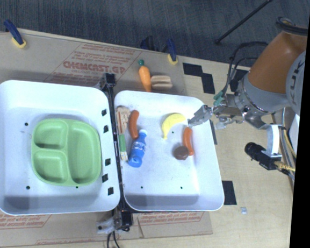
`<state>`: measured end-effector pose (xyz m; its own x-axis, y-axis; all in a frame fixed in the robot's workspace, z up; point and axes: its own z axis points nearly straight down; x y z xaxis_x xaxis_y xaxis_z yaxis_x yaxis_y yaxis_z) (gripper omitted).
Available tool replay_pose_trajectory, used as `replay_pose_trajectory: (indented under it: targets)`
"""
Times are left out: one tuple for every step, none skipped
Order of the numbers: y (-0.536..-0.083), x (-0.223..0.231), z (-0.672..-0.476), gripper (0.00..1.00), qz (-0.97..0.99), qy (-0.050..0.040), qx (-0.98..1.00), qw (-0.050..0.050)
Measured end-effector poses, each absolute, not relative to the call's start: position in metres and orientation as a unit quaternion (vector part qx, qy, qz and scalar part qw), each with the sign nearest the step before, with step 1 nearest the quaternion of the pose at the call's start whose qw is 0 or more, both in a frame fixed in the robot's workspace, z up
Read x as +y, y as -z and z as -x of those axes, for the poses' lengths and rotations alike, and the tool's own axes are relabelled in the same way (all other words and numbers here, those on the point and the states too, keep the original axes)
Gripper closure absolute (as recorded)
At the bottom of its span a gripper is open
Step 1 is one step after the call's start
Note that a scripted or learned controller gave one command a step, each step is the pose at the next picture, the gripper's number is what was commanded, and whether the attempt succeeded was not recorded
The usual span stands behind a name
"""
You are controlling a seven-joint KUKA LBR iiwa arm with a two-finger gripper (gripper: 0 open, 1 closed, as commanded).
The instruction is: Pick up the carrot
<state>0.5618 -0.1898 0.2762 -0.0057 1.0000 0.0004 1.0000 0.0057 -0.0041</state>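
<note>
Although both bins hold goods, the carrot (143, 76) I am after lies outside them, on the cardboard sheet (85, 60) just beyond the far rim of the right bin (210, 174), near that bin's far left corner.

Item: toy carrot, orange body, green top pointing away from the bin. It touches or nearly touches a small bun-like sandwich piece (161, 83) on its right.

Handling, my estimate: light, rigid plastic, smooth and tapered, so apt to slip toward the thin end. I would close across the thick part below the green top, fingers set crosswise to its length, approaching from the side clear of the sandwich.

Gripper (201, 117): hovers over the right bin's far right corner, near the banana (171, 123); whether its fingers are apart or together I cannot tell.

Other stock, right bin: two sausages (187, 140), blue bottle (137, 149). Left bin (7, 151): green divided plate (66, 152).
</note>
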Motion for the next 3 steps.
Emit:
replay_pose_trajectory:
  targets:
    - [-0.154,-0.211,-0.555,0.00,0.753,-0.0017,-0.658,0.003]
    - [-0.094,-0.155,-0.651,0.00,0.794,-0.0013,-0.609,0.002]
    - [-0.091,-0.128,-0.656,0.00,0.876,-0.0014,-0.483,0.002]
